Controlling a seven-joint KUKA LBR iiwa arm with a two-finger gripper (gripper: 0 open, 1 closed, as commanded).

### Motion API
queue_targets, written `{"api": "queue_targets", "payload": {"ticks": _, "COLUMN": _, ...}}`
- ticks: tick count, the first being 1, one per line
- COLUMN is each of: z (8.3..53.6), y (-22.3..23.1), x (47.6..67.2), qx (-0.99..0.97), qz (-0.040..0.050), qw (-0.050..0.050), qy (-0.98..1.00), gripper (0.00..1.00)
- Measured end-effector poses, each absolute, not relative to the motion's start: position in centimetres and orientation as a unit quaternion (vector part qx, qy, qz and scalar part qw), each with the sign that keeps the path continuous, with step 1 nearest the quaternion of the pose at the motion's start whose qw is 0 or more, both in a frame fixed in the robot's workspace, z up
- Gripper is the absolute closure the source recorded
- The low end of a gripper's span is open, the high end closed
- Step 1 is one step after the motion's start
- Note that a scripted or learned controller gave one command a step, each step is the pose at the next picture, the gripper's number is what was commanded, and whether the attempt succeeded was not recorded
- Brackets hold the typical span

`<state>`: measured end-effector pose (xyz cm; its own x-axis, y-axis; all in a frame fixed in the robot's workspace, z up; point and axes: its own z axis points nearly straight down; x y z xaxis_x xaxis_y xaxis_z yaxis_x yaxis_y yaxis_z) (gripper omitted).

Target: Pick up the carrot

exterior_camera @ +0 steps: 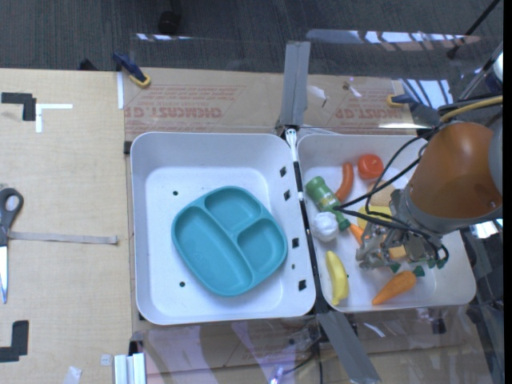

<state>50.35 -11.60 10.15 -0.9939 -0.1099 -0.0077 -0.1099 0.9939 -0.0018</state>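
Where pincer (382, 254) hangs (low), carrot (394, 287) adjoins.

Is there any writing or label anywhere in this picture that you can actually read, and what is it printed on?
"OKAMOTO" or similar, red letters seen upside down on the cardboard sheet behind the left bin: too blurred to be sure.
The same red print repeats on the cardboard behind the right bin, near: also too blurred to read.
The green bottle shows no readable label.

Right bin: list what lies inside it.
In the right bin: carrot, banana, green bottle, tomato, chili pepper. The arm covers the rest.
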Motion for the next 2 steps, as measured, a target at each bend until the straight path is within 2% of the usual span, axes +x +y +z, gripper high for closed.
{"api": "queue_targets", "payload": {"ticks": 2, "z": 12.05, "y": -11.49, "x": 50.85, "qx": -0.058, "qz": -0.0019, "qw": 0.009, "qy": 0.998, "gripper": 1.00}}
